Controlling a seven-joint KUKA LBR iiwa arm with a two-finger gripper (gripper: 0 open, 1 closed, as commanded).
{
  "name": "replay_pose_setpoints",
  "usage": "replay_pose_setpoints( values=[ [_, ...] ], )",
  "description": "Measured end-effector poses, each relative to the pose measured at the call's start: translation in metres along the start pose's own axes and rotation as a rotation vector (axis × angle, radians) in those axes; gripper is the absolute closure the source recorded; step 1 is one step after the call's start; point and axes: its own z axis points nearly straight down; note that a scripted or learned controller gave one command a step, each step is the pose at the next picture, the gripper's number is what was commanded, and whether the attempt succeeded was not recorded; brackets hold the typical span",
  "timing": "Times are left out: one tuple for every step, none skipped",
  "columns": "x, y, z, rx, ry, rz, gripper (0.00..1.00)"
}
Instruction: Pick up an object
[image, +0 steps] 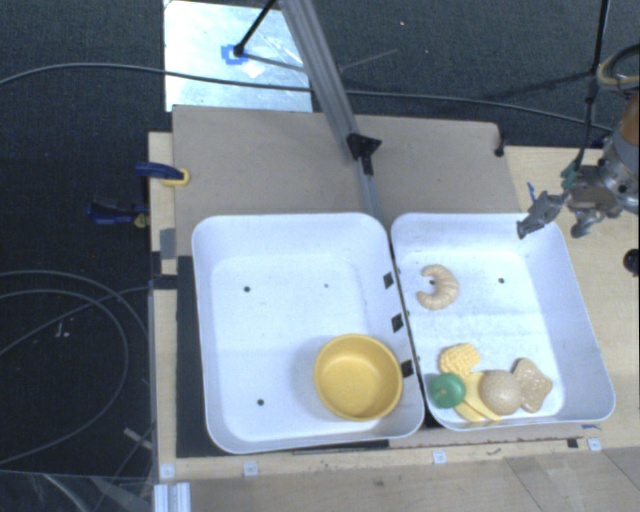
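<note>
Lower right of frame, right bin (580, 300): green piece (447, 389), corn-like yellow piece (459, 357), tan bun (499, 391) & biscuit (533, 383) bunched together; yellow bowl (358, 375) sits in left bin (225, 300), lower centre. Croissant (438, 286) lies alone mid-frame. Upper right, hand (560, 214) hangs over the right bin's far corner, fingers spread, nothing in it.

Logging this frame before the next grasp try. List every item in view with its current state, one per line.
gripper: above the right bin's upper right corner, nothing between its fingers
yellow bowl: upright in the left bin, lower right part
croissant: lying alone, right bin
corn cob: lying by the green piece
green piece: at the right bin's lower left
tan pieces: clustered along the right bin's lower edge
</note>
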Motion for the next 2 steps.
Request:
replay_pose_setpoints(
  values=[
    [0.0, 0.003, 0.062, 0.005, 0.001, 0.003, 0.0],
    [0.005, -0.003, 0.108, 0.003, 0.001, 0.003, 0.0]
  ],
)
